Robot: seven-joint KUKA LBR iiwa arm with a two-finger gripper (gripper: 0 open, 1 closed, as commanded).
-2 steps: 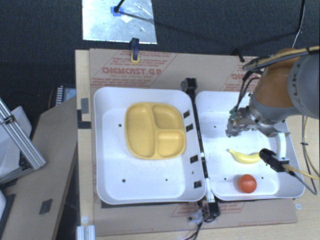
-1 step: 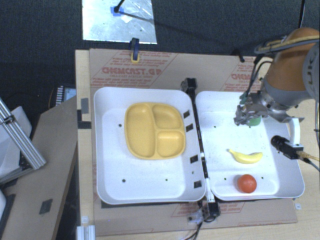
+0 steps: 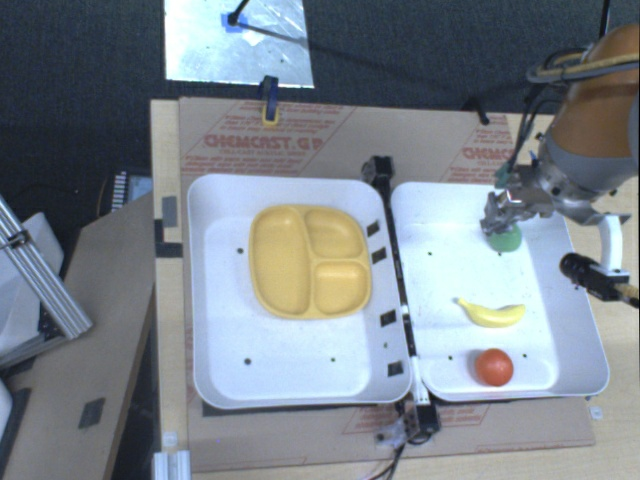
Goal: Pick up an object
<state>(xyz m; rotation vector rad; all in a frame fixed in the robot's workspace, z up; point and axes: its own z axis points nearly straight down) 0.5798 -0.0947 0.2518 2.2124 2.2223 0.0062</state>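
Green thing [image 3: 507, 239] in far right bin [image 3: 560, 298], right under gripper [image 3: 499, 220]; grip hard to tell, not lifted yet.

Right bin [image 3: 440, 218] mostly bare floor, banana [image 3: 492, 314] and tomato [image 3: 493, 367] near front, yellow tray [image 3: 308, 261] fills left bin's [image 3: 220, 268] middle.

You see two shallow white bins side by side on the bench [image 3: 165, 298]. The left bin [image 3: 215, 358] holds a yellow divided tray [image 3: 308, 261] with three compartments, lying flat near its middle. Beyond the bins, a yellow clamp [image 3: 270, 103] stands at the far edge of the bench, just before a shiny metal sheet [image 3: 205, 43] bearing blue tape [image 3: 233, 21].
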